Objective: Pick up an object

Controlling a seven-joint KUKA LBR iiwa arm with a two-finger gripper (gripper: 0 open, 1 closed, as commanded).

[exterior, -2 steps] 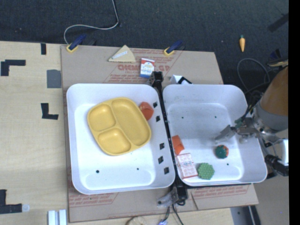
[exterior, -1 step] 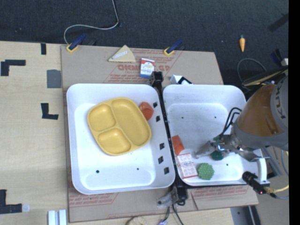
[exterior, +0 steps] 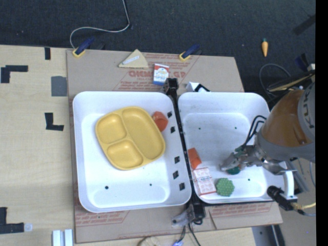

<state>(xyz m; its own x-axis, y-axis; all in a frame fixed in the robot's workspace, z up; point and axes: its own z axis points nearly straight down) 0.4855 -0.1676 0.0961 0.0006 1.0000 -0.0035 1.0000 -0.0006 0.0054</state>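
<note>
In right bin (exterior: 220,104): gripper (exterior: 231,164) beside bumpy green ball (exterior: 224,187); jaw state unclear.

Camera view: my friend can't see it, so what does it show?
The robot's claw is low in the right bin, over a small teal thing, near a green ball, a white card and an orange block. The left bin holds a yellow tray with a red thing beside it.

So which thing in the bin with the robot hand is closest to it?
The small teal thing, right at the gripper. The green bumpy ball sits below it, and the white packet and orange block lie farther left.
</note>
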